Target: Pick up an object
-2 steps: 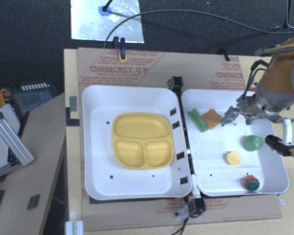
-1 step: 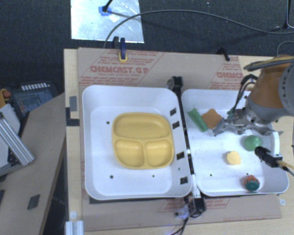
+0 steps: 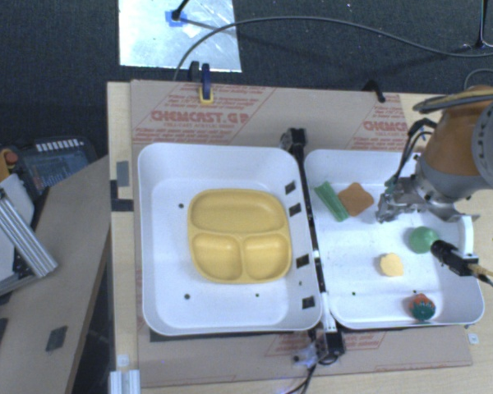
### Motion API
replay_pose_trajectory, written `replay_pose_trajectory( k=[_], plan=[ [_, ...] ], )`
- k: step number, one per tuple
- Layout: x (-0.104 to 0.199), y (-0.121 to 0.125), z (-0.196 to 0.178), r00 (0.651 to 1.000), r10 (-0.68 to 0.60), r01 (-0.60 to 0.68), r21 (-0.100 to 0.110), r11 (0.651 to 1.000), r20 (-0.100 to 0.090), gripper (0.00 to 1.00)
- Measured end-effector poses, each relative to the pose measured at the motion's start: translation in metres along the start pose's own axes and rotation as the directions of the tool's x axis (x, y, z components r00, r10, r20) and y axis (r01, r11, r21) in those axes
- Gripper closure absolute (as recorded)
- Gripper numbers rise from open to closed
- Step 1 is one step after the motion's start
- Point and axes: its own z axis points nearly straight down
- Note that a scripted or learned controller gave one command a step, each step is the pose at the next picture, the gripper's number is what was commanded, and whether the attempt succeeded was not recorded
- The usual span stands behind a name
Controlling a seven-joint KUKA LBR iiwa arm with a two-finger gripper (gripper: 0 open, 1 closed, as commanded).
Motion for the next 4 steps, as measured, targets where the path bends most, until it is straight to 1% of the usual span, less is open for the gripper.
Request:
replay_pose_trajectory(
  k=[1, 2, 3, 4],
  plan=[
    [-0.006, 0.011, -0.053, 1.000, -0.002, 0.002, -0.003, 1.000, 0.001, 1.00],
    [-0.004, 0.018, -0.099, 1.000, -0.003, 0.003, -0.003, 1.000, 0.000, 1.00],
    [-0.001, 0.014, -0.145, 1.000, -0.003, 0.003, -0.002, 1.000, 0.000, 1.00],
    [0.042, 0.015, -0.140, 1.000, -0.007, 0.007, 0.003, 1.000, -0.003, 1.00]
  ],
)
